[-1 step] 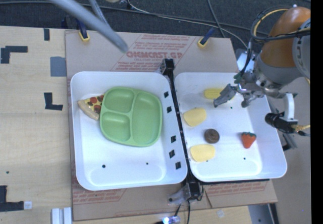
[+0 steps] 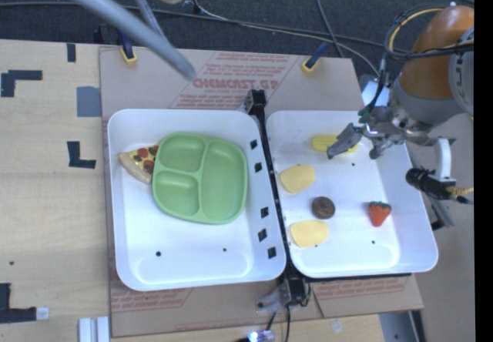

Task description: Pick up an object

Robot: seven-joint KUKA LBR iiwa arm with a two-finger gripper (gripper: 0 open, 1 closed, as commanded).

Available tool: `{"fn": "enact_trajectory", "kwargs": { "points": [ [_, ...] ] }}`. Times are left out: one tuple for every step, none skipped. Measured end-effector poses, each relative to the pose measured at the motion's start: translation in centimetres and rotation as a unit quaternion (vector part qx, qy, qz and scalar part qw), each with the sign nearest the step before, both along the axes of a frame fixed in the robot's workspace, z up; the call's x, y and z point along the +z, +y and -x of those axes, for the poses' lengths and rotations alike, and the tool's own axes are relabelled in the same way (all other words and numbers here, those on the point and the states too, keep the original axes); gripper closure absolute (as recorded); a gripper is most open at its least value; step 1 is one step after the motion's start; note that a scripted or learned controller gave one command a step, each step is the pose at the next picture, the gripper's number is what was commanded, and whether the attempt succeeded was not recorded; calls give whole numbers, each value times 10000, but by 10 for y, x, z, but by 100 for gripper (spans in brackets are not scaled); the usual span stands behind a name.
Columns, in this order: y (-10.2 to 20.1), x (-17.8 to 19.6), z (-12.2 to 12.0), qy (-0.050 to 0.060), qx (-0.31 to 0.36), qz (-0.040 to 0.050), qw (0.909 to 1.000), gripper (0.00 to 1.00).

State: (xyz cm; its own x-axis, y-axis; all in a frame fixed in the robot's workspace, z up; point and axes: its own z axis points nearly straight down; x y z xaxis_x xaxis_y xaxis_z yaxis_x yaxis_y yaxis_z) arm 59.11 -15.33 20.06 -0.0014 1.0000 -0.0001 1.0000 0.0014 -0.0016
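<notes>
The gripper point(image 2: 357, 143) is hovering with fingers spread wide, holding nothing, over the right bin point(image 2: 412, 244), just beside a yellow piece point(image 2: 323, 142) at its far side. Red lettering on the cardboard point(image 2: 231, 80) is too blurred to read.

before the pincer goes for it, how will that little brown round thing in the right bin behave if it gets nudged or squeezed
The brown round piece looks squat and rounded, so a nudge would probably slide or roll it across the smooth right bin. It looks small, likely light, and its curved sides could slip out of a loose pinch. It sits apart from the yellow pieces.
</notes>
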Motion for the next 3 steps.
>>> {"fn": "enact_trajectory", "kwargs": {
  "points": [
    [-5,-54,-7,23,-2,2,10000,0],
    [-1,-117,-6,-2,5,9,10000,0],
    [-1,-114,-7,-14,0,7,10000,0]
  ]
}}
